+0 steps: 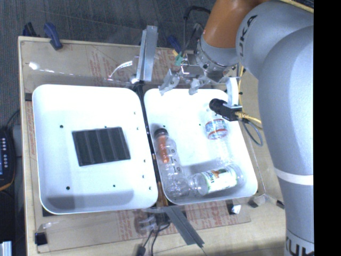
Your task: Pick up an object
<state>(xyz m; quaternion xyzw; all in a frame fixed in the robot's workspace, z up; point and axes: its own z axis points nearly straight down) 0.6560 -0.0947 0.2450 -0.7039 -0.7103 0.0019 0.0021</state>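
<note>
Several clear plastic bottles lie in the right bin (245,159), and any of them could serve as the thing to pick. One with a dark cap and an orange tint (162,145) lies along the bin's left wall, its long axis running up and down the frame, cap toward the top. Below it, in the lower part of the bin, a crumpled clear bottle (175,184) touches a labelled bottle (218,179) whose long axis runs nearly left to right, tilted slightly upward to the right. A fourth bottle with a red and white label (216,128) lies in the upper right of the bin, its axis roughly vertical in the frame.

The claw (184,81) hangs at the top edge of the right bin, upper centre of the frame, so every bottle lies below it in the picture. The nearest are the orange-tinted one, below and slightly left, and the red-labelled one, below and to the right. The claw's two pale fingers (169,82) stand spread apart, released, with nothing between them and touching no bottle.

The left bin (48,97) holds a dark ribbed pad (101,145). Both bins rest on the bench (80,55).
</note>
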